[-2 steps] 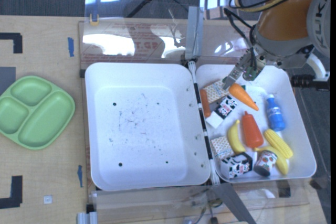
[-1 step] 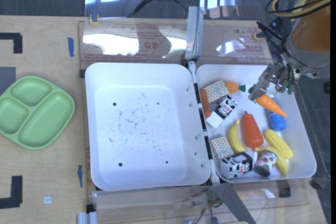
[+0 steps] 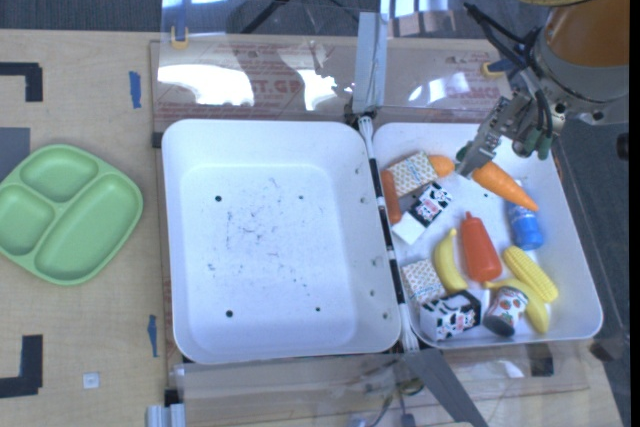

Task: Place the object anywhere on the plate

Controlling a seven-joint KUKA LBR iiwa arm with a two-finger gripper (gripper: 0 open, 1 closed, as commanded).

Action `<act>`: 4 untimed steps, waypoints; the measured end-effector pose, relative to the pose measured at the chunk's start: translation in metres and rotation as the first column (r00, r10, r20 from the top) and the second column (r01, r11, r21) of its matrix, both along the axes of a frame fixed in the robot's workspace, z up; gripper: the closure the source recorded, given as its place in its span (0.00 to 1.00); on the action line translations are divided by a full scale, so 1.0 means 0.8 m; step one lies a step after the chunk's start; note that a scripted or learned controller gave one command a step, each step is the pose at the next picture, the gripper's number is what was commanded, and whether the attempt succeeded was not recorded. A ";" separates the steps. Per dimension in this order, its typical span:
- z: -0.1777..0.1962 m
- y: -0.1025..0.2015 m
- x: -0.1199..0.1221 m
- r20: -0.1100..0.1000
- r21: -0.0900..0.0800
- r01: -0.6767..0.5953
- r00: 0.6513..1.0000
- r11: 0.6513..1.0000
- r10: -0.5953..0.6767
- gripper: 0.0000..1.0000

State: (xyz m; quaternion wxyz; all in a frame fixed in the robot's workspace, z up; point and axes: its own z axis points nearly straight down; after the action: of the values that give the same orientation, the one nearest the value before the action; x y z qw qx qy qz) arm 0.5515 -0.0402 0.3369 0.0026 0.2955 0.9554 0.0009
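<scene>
Gripper point(image 3: 470, 155) hovers at the carrot's point(image 3: 503, 185) blunt end; jaw state: cannot tell. Carrot probably light, rigid, slick plastic; grasp mid-body, across the taper, for the plate point(image 3: 68, 212).

Arm reaches in from right, gripper point(image 3: 478, 155) angled downward

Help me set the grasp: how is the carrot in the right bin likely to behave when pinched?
The carrot looks like smooth moulded plastic, so probably stiff, light and a bit slippery. Its tapered, rounded body lies on its side by the gripper, so it may roll or squirt out toward its thin end. The blue bottle lies close, so a push could shove that too.
</scene>
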 end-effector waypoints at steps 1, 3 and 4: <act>-0.076 0.130 0.023 -0.005 0.001 0.122 0.993 0.993 -0.122 1.00; -0.213 0.248 0.007 -0.003 0.001 0.306 0.952 0.952 -0.306 1.00; -0.167 0.289 0.078 -0.002 0.001 0.275 0.962 0.962 -0.275 1.00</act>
State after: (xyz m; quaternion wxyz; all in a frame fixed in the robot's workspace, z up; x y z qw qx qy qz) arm 0.6141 0.1914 0.2035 0.0014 0.4251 0.9051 0.0009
